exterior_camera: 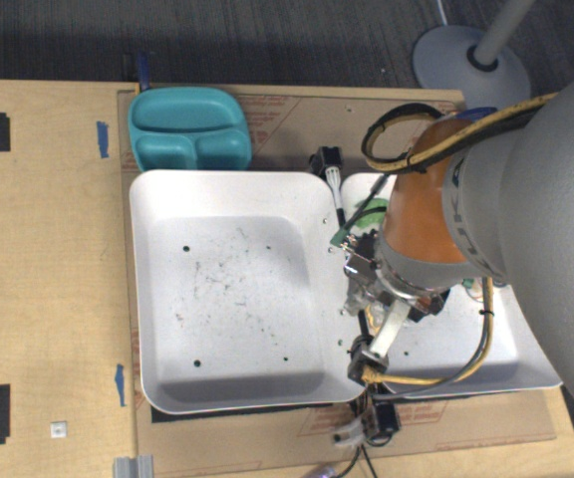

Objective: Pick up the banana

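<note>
My gripper is lowered into the left part of the right bin, close to the wall it shares with the left bin. The grey arm with its orange band hangs over the right bin and hides most of its floor. A small green thing peeks out beside the wrist at the bin's back left. I cannot tell what lies under the arm.
A teal divided tray stands behind the left bin. A black and white pen-like thing lies at the back between the two bins. A grey lamp base sits beyond the bench at the back right.
</note>
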{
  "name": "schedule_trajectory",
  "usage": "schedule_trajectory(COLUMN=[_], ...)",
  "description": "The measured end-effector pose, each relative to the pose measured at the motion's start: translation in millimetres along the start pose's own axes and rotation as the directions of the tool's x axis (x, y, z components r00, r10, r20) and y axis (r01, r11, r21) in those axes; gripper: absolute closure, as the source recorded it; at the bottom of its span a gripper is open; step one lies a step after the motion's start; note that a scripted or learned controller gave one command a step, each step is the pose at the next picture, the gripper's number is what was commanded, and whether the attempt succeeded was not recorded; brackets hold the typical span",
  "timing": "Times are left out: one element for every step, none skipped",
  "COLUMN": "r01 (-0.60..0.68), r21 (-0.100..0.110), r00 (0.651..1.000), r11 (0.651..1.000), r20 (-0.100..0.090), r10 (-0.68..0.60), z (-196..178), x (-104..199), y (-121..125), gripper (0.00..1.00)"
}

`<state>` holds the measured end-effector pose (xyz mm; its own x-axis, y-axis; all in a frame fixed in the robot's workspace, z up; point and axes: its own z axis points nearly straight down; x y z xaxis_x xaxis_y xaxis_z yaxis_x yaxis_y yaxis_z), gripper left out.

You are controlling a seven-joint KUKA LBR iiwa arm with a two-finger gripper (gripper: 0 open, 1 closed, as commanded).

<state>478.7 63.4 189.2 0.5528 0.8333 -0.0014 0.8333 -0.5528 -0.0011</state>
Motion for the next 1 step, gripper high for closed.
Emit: schedule_trajectory(r01=[0.002], r21=[0.001], r00=[1.0], r11=[1.0], r20=[0.0], r10=[-0.002], z=[-9.7], x=[0.8], y=[0.0], gripper=[1.0])
